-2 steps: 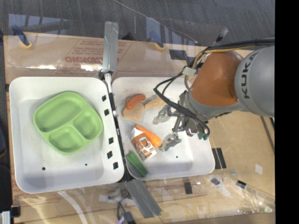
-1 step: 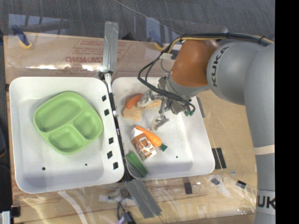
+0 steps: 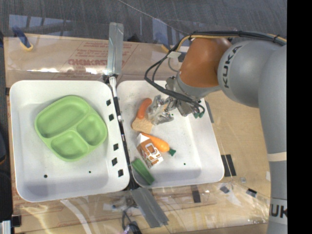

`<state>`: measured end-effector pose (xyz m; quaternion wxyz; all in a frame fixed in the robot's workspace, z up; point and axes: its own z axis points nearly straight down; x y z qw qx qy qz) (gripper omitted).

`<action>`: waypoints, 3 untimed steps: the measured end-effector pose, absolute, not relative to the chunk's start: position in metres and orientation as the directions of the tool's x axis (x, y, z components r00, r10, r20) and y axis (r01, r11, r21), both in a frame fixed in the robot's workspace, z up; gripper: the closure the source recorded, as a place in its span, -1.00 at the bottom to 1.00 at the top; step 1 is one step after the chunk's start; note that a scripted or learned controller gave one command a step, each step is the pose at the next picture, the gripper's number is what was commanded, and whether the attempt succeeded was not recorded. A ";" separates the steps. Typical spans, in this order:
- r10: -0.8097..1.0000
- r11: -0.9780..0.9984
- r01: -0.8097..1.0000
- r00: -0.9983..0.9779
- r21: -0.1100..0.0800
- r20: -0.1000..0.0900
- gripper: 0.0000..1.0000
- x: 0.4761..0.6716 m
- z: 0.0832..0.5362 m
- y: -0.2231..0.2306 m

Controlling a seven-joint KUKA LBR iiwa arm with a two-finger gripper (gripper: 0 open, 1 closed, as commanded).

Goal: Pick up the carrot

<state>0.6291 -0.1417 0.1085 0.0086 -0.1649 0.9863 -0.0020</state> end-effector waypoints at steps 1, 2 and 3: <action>-0.588 0.809 -0.588 -0.809 -0.004 -0.006 1.00 0.590 0.096 -0.112; -0.553 0.833 -0.553 -0.833 -0.005 -0.011 1.00 0.592 0.198 -0.018; -0.639 0.769 -0.639 -0.769 -0.003 -0.003 1.00 0.587 0.193 -0.069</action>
